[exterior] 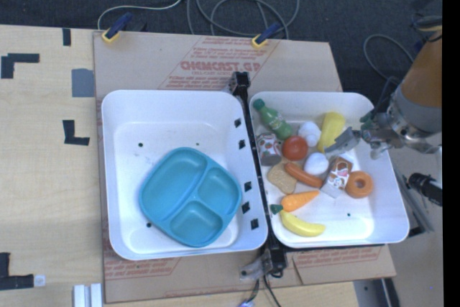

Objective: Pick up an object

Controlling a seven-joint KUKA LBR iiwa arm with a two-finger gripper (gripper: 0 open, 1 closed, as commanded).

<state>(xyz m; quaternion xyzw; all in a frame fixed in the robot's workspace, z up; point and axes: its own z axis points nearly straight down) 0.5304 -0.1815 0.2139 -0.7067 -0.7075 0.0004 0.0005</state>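
left bin [118, 154]: open floor around blue tray [190, 195] | right bin [392, 216]: food toys crowd left half, right corner bare

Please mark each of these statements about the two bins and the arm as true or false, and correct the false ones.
1. The blue plate lies in the left bin. True.
2. The banana lies in the left bin. False: it lies in the right bin, near the front.
3. The tool is over the right bin. True.
4. The carrot lies on the blue plate. False: it lies in the right bin, just behind the banana.
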